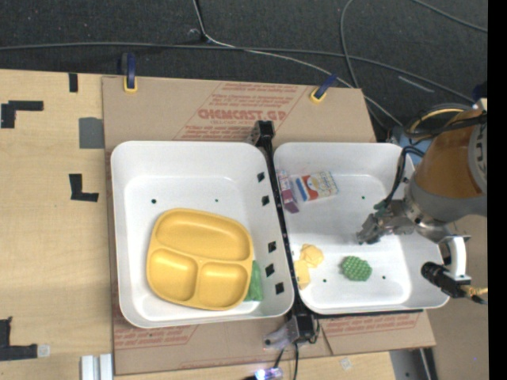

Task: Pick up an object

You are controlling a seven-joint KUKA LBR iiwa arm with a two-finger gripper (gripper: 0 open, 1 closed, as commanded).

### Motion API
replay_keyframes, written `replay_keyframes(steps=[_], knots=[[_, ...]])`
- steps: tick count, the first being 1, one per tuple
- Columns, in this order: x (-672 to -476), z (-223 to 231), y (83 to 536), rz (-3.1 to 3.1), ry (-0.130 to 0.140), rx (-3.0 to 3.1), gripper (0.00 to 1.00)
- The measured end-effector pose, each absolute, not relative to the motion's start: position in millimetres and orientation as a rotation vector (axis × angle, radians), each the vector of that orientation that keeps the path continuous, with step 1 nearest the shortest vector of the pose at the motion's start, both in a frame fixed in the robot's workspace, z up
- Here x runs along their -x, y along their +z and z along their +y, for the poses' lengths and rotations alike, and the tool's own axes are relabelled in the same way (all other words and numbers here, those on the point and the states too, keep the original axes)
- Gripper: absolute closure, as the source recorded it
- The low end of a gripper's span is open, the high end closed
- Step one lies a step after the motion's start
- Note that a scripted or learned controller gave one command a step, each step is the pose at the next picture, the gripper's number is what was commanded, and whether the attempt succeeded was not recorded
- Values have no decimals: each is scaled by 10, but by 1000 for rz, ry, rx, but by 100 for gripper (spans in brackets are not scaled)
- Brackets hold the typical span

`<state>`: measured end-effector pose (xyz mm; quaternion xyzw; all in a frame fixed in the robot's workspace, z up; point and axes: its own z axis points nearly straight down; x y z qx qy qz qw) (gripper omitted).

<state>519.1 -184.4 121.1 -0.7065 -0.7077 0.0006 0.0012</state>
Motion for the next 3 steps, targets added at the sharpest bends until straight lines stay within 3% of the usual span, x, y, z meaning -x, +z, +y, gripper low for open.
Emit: replay_keyframes(steps=[3], knots=[[-5263, -1938, 2622, -2226, -3, 2223, 100]])
